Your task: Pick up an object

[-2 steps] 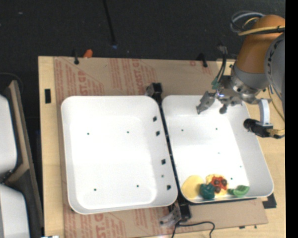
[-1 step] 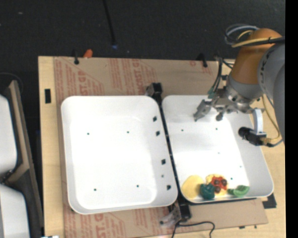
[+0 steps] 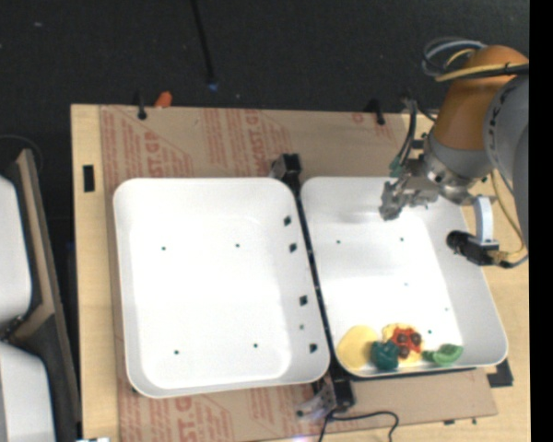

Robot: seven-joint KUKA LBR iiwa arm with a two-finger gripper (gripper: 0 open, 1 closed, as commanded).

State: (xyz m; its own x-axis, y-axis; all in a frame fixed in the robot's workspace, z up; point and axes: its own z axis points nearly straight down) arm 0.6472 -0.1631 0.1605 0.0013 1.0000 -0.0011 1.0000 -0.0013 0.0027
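A small heap of soft-looking toys (image 3: pixel 398 346) — pale yellow disc, teal lump, red piece, green bit — lies bunched against the near wall of the right bin (image 3: pixel 470 274). Farther back, the gripper (image 3: pixel 394 201) hangs over that bin's far end, well apart from the heap — nothing stands between. Smooth white left bin (image 3: pixel 138 247) lies alongside.

Dark floor (image 3: pixel 258 35), cardboard-topped bench (image 3: pixel 203 141), black cable (image 3: pixel 201 40), perhaps white furniture (image 3: pixel 0 238) at left.

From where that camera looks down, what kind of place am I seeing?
Probably a robotics lab test bench for grasping trials. A grey and orange robot arm hangs its gripper over two shallow white bins on a wooden board, with small colourful objects piled in the right bin's near corner.
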